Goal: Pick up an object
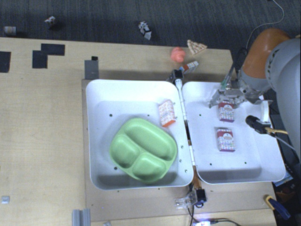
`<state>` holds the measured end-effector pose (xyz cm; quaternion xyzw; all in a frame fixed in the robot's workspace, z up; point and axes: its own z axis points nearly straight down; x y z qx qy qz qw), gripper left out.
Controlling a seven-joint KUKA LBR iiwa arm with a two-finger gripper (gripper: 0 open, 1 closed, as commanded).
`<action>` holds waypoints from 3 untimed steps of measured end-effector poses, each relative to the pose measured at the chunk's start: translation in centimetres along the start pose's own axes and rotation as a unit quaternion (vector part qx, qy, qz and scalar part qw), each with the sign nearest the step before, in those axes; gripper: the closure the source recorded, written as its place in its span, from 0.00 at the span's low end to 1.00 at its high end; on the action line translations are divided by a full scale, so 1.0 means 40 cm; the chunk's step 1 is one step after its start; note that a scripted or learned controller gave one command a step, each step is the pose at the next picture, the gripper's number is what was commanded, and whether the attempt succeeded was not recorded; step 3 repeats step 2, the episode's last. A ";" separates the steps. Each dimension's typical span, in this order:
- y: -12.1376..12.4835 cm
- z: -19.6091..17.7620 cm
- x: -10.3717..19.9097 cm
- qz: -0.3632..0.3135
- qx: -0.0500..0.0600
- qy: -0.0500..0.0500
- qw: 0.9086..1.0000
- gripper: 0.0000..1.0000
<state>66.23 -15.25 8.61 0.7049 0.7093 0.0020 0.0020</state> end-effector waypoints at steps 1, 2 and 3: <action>0.003 -0.029 0.001 -0.002 -0.002 -0.001 1.000 1.00; -0.034 -0.253 0.231 -0.001 -0.001 0.001 1.000 1.00; -0.034 -0.253 0.231 -0.001 -0.001 0.001 1.000 1.00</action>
